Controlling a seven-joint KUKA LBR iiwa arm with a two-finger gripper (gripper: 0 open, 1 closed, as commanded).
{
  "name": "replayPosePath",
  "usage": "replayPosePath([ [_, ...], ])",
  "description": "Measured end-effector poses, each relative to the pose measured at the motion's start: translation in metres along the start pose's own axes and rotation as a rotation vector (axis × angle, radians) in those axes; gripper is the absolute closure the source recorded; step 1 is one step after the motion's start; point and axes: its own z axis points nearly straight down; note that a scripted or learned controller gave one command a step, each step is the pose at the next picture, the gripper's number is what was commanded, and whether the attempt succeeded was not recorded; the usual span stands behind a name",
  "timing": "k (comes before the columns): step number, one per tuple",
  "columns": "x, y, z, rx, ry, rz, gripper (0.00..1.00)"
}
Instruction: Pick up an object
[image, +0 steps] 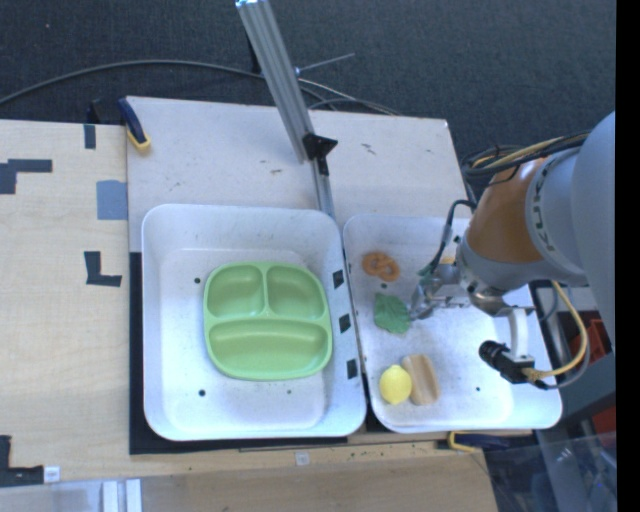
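Observation:
The right bin (470, 400) holds a green leafy piece (391, 314), a brown pretzel-like piece (379, 265), a yellow lemon (396, 384) and a tan bread-like piece (423, 379). My gripper (428, 301) hangs low in this bin, its tip right beside the green leafy piece's right edge. The arm's grey body and orange band cover the bin's right part.
The left bin (170, 400) holds a green divided plate (267, 320). A grey metal post (285, 85) slants down to the divider between the bins. Cables and a black fitting (500, 360) lie at the right bin's right side.

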Motion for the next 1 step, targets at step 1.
replayPosePath([
  [1,0.0013,-0.0087,-0.0486,-0.001,-0.001,0.002,1.00],
])
